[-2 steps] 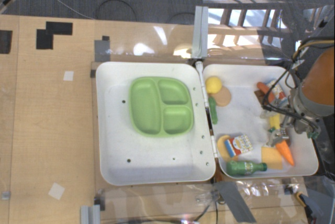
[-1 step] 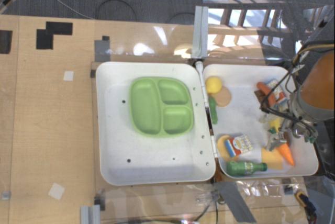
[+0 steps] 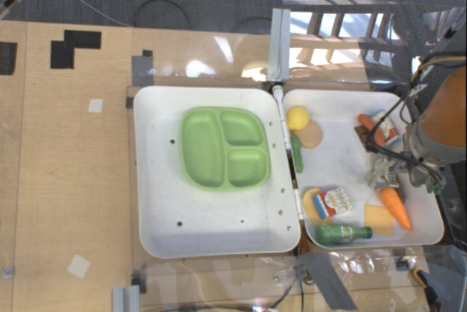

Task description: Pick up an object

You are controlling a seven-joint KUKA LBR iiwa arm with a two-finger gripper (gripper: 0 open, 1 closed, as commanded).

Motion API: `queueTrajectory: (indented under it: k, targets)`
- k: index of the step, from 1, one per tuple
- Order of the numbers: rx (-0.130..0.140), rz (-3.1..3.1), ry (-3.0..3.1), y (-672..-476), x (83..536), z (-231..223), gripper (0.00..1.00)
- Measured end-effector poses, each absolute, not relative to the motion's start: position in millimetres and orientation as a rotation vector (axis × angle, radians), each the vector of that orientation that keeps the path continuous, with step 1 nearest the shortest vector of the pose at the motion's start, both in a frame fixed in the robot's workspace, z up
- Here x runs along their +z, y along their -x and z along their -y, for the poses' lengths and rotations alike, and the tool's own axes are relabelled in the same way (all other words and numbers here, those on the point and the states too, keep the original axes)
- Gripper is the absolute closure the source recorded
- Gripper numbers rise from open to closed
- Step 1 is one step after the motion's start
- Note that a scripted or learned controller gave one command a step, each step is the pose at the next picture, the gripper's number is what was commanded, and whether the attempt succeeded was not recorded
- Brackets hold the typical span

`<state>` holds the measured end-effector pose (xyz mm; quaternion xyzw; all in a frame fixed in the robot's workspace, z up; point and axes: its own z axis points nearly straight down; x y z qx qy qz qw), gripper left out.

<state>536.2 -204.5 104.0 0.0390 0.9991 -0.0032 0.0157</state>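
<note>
My gripper (image 3: pixel 384 176) hangs low over the right side of the right bin (image 3: pixel 343 157), with the orange-banded wrist above it at the frame's right edge. An orange carrot (image 3: pixel 396 207) lies just below the fingertips, beside a yellow cheese wedge (image 3: pixel 378 219). A red, white and blue item (image 3: pixel 379 130) sits just above the gripper. Further left lie a small snack packet (image 3: pixel 336 200) on a yellow piece (image 3: pixel 314 204), a green bottle (image 3: pixel 343 233), a yellow ball (image 3: pixel 297 118) and a tan disc (image 3: pixel 310 135). I see nothing between the fingers.
The left bin (image 3: pixel 157 230) holds a green divided plate (image 3: pixel 223 148). A thin green item (image 3: pixel 296 155) lies along the divider between the bins. A metal frame (image 3: pixel 336 26) stands behind the right bin. Cables run by the arm at the right.
</note>
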Motion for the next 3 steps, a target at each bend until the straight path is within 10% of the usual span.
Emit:
queueTrajectory:
  k: [1,2,3]
  targets:
    - [-0.014,-3.085,0.455,-494.3,92.2,201.7,1.0]
    - [-0.014,-3.085,0.456,-494.4,92.1,201.6,0.0]
    - [-0.002,-3.1,0.38,-580.6,91.3,150.1,0.0]
